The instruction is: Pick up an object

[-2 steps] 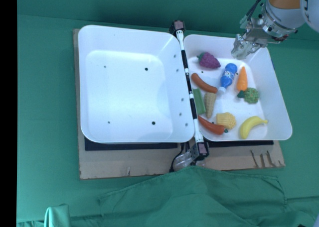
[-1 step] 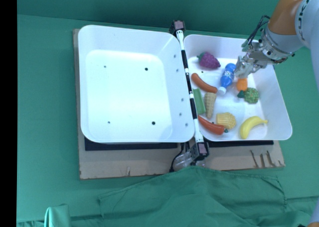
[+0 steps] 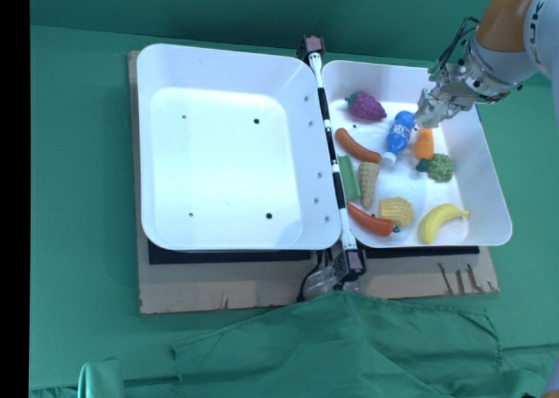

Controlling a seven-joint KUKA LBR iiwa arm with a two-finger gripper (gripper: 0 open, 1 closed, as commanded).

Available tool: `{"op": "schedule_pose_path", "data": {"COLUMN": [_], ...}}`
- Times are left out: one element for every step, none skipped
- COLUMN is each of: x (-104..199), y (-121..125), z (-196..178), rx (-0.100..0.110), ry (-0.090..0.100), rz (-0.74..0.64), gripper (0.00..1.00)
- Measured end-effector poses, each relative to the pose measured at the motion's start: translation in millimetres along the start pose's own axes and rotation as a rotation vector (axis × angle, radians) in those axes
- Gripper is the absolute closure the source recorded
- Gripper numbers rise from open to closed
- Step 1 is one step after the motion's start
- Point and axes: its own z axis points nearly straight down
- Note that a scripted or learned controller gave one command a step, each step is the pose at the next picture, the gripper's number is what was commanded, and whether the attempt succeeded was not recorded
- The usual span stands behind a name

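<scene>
Green cloth [image 3: 87,169] covers the bench, w/ a rumpled fold of it along the near edge. On it a brown cardboard sheet [image 3: 218,296], and on that the two bins.

Landmark = blue bottle [image 3: 400,133], lying tilted in the right bin [image 3: 493,213], white cap pointing toward the near-left.

Left bin [image 3: 227,147]: well left of the bottle, across the black-and-white divider bar [image 3: 327,139] that runs between the bins.

Arm [image 3: 524,12]: comes in from upper right of the bottle, orange band above a grey wrist. Gripper [image 3: 430,115] sits just right of the bottle's upper end, low over the bin, above the carrot. Jaws: can't tell if wide or narrow, nor if anything's between them.

Items, all in the right bin, rel. to the bottle:
- banana [image 3: 442,222], yellow: well below-right, near the bin's near wall.
- red sausage [image 3: 370,220]: well below-left, by the divider.
- second sausage [image 3: 356,145]: just left.
- green cucumber [image 3: 349,174]: below-left, beside the corn.
- corn cob [image 3: 369,181]: below, slightly left.
- purple grapes [image 3: 367,106]: upper left, near.
- yellow bumpy pc [image 3: 396,210]: straight below, touching the red sausage tip.
- broccoli [image 3: 438,166]: below-right.
- carrot [image 3: 424,143], orange: just right, upright-ish, top end under the gripper.
</scene>
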Motion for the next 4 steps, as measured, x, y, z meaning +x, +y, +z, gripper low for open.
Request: {"op": "schedule_pose_path", "data": {"x": [-1,-15,2,26], "y": [1,-25,47,78], "z": [-13,50,51,18], "rx": [-0.006,0.002,-0.004,-0.001], "ry": [-0.003,0.004,0.001,0.004], "rz": [0.003,-0.002,-0.009,-0.008], "gripper": [1.0,1.0,1.0,1.0]}}
